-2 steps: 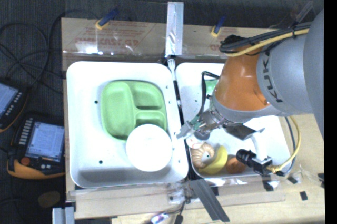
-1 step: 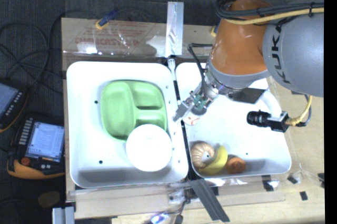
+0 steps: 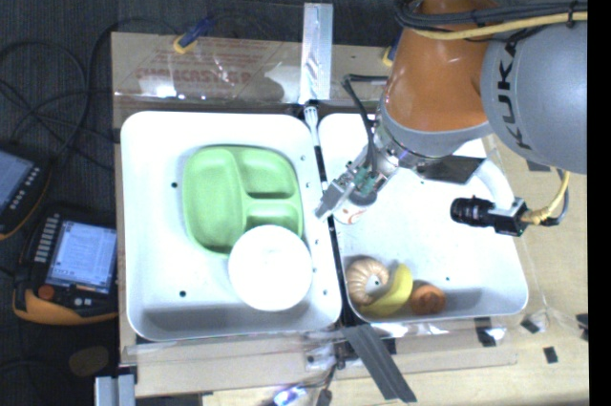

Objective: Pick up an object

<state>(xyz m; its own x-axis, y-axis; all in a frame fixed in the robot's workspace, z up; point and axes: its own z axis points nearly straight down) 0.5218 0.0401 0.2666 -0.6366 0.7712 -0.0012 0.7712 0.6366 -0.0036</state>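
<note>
Down front in the right bin (image 3: 496,299) we see a banana (image 3: 391,291), light, curved and slick, so we'd pinch its middle, though honestly we can't tell if the gripper (image 3: 340,196) is spread or pressed together.

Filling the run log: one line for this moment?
arm: over right bin | gripper: near divider, nothing seen held | right bin: shell, banana | left bin: green tray, white bowl

Right bin (image 3: 496,299), near edge: three small items clustered and touching. Tan spiral shell-like piece (image 3: 364,277) at left; yellow banana-shaped piece (image 3: 392,292) in the middle, curved, leaning against the shell; orange-brown rounded piece (image 3: 429,300) at right. All rest on the bin floor, beside the front wall.
</note>
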